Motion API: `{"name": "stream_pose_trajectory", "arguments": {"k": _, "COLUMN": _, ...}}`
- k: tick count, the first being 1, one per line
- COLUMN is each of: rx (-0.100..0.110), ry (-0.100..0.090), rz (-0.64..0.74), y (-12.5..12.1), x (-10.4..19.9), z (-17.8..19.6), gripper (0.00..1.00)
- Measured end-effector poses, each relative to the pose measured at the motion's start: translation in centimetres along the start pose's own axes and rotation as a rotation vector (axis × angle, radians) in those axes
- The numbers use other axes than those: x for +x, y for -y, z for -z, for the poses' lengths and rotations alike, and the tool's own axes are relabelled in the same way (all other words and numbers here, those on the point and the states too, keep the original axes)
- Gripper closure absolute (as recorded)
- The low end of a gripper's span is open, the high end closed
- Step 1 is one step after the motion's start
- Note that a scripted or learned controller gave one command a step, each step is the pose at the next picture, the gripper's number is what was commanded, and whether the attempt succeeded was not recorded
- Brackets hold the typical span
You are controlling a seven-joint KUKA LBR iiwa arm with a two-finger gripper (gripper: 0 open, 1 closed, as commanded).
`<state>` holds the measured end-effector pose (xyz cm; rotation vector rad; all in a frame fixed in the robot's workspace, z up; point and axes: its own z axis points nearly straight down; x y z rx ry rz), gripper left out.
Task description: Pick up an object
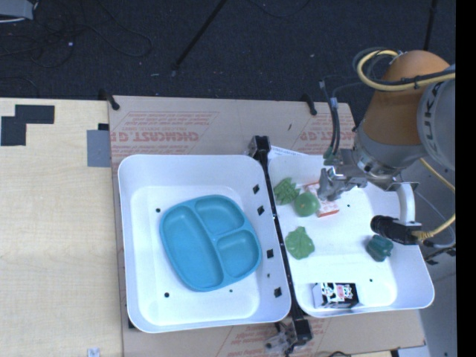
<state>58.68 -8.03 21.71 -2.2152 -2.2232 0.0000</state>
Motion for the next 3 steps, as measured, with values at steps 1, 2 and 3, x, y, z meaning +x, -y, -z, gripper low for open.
{"name": "stream_pose_trajectory", "arguments": {"k": 1, "rx": 0.003, "ry": 0.000, "rz": 0.000, "y": 1.0, "x": 5.0, "z": -0.8, "gripper": 1.00}}
{"name": "stream_pose_trajectory", "arguments": {"k": 2, "rx": 0.002, "ry": 0.000, "rz": 0.000, "y": 1.3, "x": 10.7, "z": -1.4, "gripper": 1.00}}
{"name": "stream_pose_trajectory", "arguments": {"k": 3, "rx": 0.000, "ry": 0.002, "rz": 0.000, "y": 1.0, "x": 15.4, "z": -0.3, "gripper": 1.00}}
